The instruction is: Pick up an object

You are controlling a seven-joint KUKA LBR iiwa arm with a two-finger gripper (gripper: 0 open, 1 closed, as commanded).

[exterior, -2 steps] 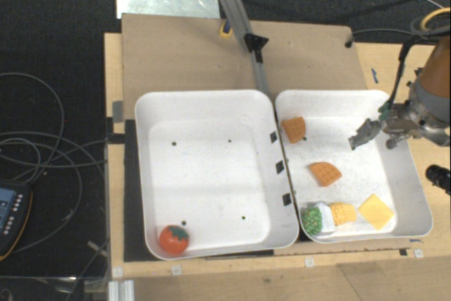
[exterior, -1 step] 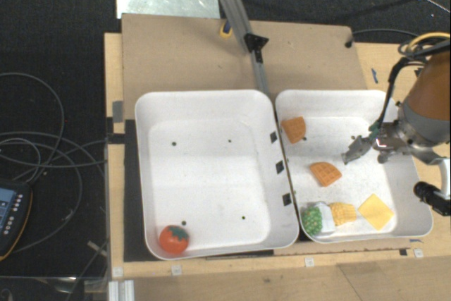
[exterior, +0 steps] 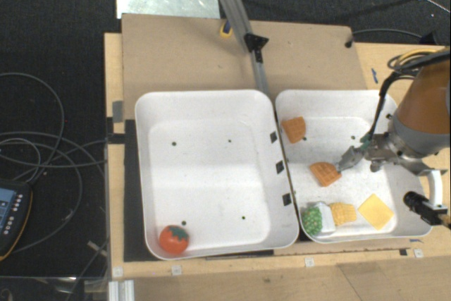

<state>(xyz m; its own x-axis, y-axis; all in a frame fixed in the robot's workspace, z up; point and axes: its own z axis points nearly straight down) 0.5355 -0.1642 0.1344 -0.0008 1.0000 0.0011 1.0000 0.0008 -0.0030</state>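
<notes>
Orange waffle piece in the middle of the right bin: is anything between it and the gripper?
Nothing visible. The gripper sits right at the edge of the orange waffle piece in the right bin. The other orange piece, the green item, the small yellow waffle and the yellow slice lie off to the sides.

We count 2 white bins (exterior: 211, 103), 1 tomato (exterior: 173, 239), 3 orange waffle pieces (exterior: 294, 128), 1 cheese slice (exterior: 375, 211), 1 pea pack (exterior: 313, 219).

Grey arm (exterior: 416, 144), orange band
</notes>
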